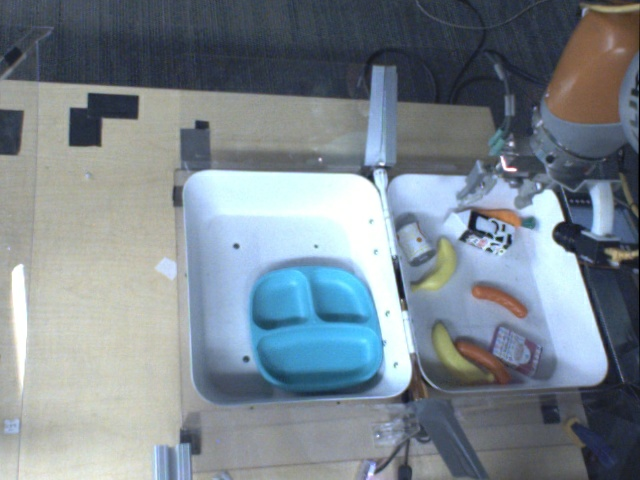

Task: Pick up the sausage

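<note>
An orange-red sausage (499, 299) lies loose in the middle of the right bin (590, 318). A second, darker red sausage (484, 358) rests against a banana (453, 352) near that bin's front wall. My gripper (502, 188) hangs over the back of the right bin, well behind both sausages. Its fingers (477, 185) are spread open with nothing between them. Just in front of the gripper lie a carrot (502, 216) and a small black-and-white box (487, 234).
The right bin also holds a silver can (410, 236), a second banana (438, 266) and a red packet (517, 346). A blue divided plate (314, 326) sits in the left bin (215, 268). A metal divider (381, 118) stands between the bins at the back.
</note>
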